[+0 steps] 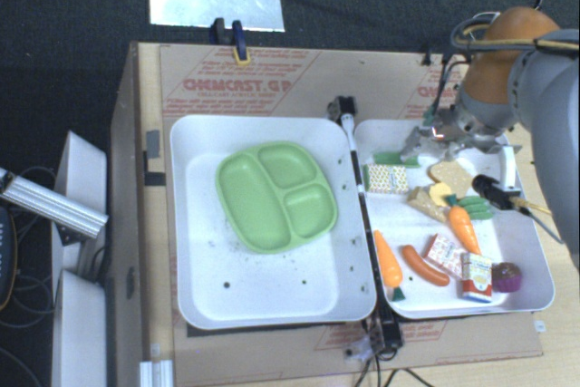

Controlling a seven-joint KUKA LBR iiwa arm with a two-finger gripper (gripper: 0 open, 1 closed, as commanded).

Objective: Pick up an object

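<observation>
One end effector (433, 133) sits low over the far edge of the right bin (535, 281), arm (507, 59) coming in from the right; can't tell if it's open or closed, nothing seen gripped. Just beside it: green flat piece (390, 159), w/ a speckled block (387, 178) next. Further out in same bin: bread slice (450, 177), two carrots (388, 260) (465, 229), sausage (426, 266), small cartons (475, 276). Left bin (204, 285) holds a green divided plate (275, 195). Both bins on the worktop (236, 82).
</observation>
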